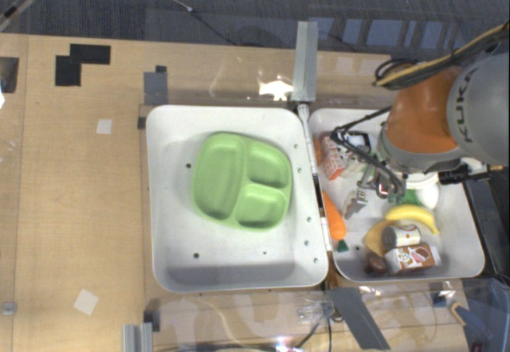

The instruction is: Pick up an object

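Observation:
The right bin [472, 240] holds several small items. An orange carrot [336, 223] lies along its left wall, and a red and white packet [329, 158] sits further back. A yellow banana [414, 217] lies at the front, above a brown and white can [410, 256] on its side. A white round item [425, 189] pokes out beside the arm. My gripper [360, 196] hangs low over the middle of this bin, between the packet, the carrot and the banana. I see nothing held in it. The grey arm with its orange band [422, 115] covers the bin's back right part.
The left bin [171, 255] holds a green divided plate [241, 180] lying flat near its middle. A metal post [305, 64] stands behind the wall where the two bins meet. Black cables [414, 65] run along the arm.

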